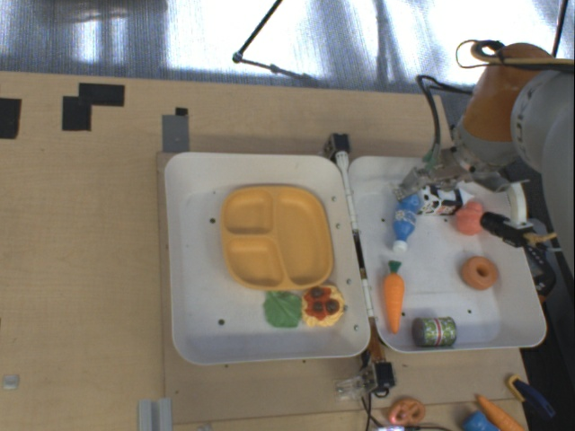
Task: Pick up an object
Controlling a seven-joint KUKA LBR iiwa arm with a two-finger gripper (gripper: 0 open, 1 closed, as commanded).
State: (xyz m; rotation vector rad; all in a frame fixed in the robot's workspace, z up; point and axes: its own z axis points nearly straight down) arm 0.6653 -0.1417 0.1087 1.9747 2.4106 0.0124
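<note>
My gripper (pixel 429 185) hangs over the far part of the right bin (pixel 517 335), reaching in from the right. Just below it lie a small black-and-white toy (pixel 441 204) and a blue bottle (pixel 405 222) with a white cap pointing toward the front. A pink ball (pixel 469 218) rests to the right of the toy. Further forward in the same bin are a brown donut (pixel 480 273), an orange carrot (pixel 393 300) and a green can (pixel 435 331) on its side. Nothing can be seen held in the gripper.
The left bin (pixel 184 268) holds a yellow divided plate (pixel 274 236), a green leaf (pixel 283 309) and a small pizza (pixel 323 304). A pretzel (pixel 406 411) and an orange-and-blue item (pixel 490 416) lie on the bench in front of the bins.
</note>
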